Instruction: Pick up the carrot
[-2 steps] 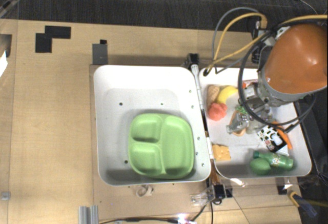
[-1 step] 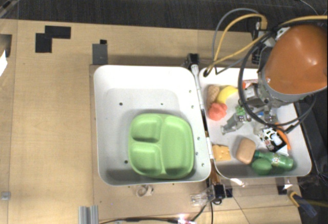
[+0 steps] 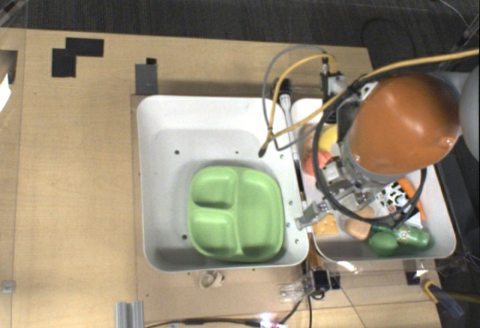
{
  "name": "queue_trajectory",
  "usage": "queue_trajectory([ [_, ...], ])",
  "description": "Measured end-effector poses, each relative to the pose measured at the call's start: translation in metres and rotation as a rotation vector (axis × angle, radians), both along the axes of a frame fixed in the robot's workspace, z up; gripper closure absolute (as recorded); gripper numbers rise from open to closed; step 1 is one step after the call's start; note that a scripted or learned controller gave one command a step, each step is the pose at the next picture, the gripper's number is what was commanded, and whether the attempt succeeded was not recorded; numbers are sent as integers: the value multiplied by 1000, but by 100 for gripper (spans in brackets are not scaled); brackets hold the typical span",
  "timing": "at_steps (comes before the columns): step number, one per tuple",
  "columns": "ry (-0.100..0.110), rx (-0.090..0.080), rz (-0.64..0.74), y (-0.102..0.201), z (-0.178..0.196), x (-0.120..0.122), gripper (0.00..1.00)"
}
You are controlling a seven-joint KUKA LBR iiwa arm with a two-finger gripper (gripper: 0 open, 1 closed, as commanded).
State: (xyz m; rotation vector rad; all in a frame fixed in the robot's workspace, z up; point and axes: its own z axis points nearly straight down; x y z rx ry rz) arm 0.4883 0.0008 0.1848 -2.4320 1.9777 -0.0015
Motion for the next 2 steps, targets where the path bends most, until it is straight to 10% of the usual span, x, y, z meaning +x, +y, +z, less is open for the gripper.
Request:
queue_trajectory([
  [1,-4,-5,123,-70,1,0,0],
  [2,-11,-8,-161,-104,-94,4,0],
])
